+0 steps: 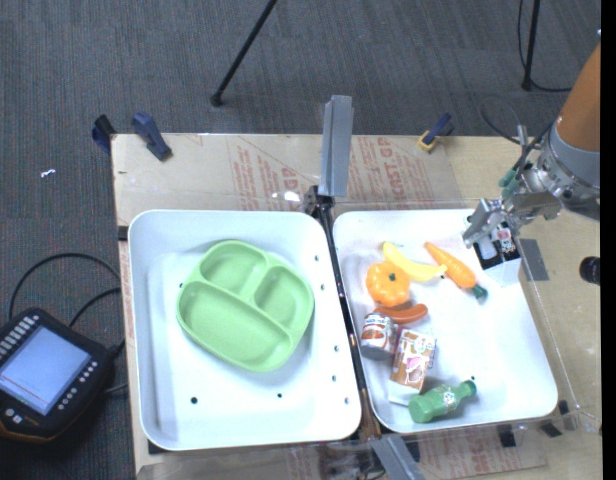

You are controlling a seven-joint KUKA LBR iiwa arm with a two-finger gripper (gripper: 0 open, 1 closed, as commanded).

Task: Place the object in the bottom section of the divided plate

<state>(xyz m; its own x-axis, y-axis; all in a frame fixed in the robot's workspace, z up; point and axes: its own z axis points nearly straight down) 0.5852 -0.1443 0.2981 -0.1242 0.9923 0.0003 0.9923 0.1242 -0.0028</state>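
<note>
The desk (pixel 278 168) is a pale board printed with faded red lettering, standing on dark grey carpet (pixel 138 48). Two shallow white bins lie side by side on it, touching along the middle: the left bin (pixel 153 268) and the right bin (pixel 528 358). A grey upright bar (pixel 337 143) stands at 12 o'clock, just above where they meet. Blue clamps (pixel 148 136) grip the desk's edge at 10 o'clock, and a yellow-and-blue clamp (pixel 434 134) sits at 1 o'clock.
</note>
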